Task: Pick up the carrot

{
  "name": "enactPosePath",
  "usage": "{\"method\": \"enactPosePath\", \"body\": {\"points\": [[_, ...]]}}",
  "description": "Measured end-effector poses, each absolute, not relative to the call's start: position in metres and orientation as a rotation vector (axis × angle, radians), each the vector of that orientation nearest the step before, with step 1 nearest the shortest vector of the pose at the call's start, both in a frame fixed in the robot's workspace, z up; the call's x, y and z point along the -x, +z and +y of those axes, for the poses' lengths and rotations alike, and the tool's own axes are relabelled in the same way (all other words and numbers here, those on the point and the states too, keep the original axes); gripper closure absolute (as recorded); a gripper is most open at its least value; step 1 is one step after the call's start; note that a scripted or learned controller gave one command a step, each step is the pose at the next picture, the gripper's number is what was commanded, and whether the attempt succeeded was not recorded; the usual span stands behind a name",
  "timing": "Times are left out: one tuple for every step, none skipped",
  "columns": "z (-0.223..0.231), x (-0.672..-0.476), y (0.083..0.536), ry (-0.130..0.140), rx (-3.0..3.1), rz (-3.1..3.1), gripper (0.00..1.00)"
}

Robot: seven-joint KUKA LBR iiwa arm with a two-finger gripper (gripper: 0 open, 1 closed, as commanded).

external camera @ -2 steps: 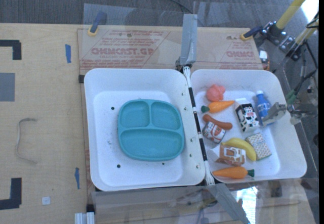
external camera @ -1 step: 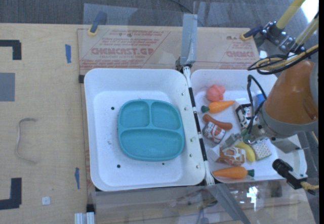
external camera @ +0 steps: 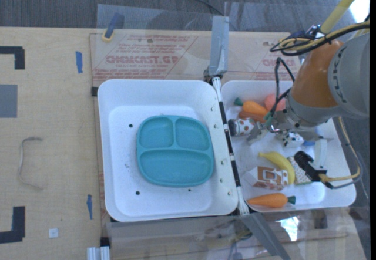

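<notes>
Carrot (external camera: 254, 110) candidates numbered two in the right bin (external camera: 343, 194): one orange piece with a green tip lay at the far end, just beside the gripper (external camera: 271, 125); a second carrot (external camera: 270, 200) lay alone along the near wall. I could not tell whether the gripper was spread or pressed together, since the wrist and cables covered it. Nothing was visibly held. Close around the far carrot I noted a pink item (external camera: 271, 102) and a small spotted toy (external camera: 245, 127), with a banana (external camera: 278, 163) and a printed carton (external camera: 268, 177) nearer the middle. I judged the main risk to be a mis-grasp: crowding could cause a closure on a neighbour or nudge the carrot against the bin wall. The left bin (external camera: 111, 135) held a teal divided plate (external camera: 175, 151).
</notes>
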State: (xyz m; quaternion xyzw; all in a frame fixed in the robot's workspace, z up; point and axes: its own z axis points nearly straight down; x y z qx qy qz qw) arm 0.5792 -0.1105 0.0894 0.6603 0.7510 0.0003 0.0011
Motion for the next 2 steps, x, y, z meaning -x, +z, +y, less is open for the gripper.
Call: {"method": "enactPosePath", "body": {"points": [[-0.149,-0.589,0.116,0.016,-1.731,2.632,0.00],[-0.116,-0.626,0.088,0.004,-1.685,2.640,0.00]]}}
